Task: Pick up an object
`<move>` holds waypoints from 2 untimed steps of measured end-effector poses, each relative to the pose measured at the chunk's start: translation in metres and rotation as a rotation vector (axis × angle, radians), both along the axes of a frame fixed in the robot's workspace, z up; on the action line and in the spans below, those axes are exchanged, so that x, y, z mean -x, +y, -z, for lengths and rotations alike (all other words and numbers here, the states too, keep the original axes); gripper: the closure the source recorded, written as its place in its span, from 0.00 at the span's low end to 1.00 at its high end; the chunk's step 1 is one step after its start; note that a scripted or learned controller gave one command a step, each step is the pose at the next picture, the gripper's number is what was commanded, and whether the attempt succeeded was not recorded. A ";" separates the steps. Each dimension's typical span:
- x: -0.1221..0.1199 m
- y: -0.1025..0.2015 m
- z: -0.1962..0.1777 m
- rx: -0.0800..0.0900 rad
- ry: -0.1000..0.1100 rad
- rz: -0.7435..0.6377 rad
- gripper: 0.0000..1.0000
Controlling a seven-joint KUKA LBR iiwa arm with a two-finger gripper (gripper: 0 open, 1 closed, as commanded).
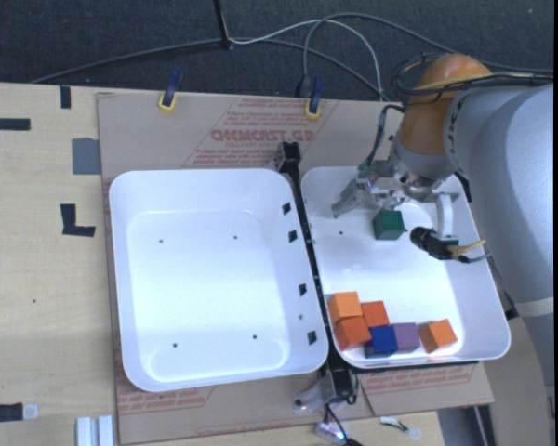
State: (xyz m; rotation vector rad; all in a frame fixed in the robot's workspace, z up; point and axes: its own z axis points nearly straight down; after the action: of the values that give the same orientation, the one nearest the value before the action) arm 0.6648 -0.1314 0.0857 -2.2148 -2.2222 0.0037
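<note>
My gripper (pixel 368 204) hangs over the far part of the right bin (pixel 484 291), with the grey arm and its orange band reaching in from the right. It is open, and one finger (pixel 342 206) slants out to the left. A dark green block (pixel 388 224) rests on the bin floor just below and to the right of the gripper; it is not between the fingers. Near the bin's front wall lies a tight group of blocks: an orange one (pixel 344 305), a red one (pixel 375 313), a blue one (pixel 382 340), a purple one (pixel 406 336) and another orange one (pixel 437 334).
The left bin (pixel 130 249) stands beside the right one, with a black-clipped divider (pixel 302 249) where their rims meet. Both bins rest on a cardboard sheet (pixel 223 133) held by clamps at the back. Cables run across the dark floor behind.
</note>
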 end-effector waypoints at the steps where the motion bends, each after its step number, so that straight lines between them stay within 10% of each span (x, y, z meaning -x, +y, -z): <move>1: 0.023 -0.029 -0.003 0.002 -0.004 0.005 0.00; 2: 0.052 -0.030 -0.003 0.002 -0.004 0.004 0.00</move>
State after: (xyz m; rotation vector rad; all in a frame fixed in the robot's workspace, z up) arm 0.6123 -0.1619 0.0889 -2.2213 -2.2209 0.0013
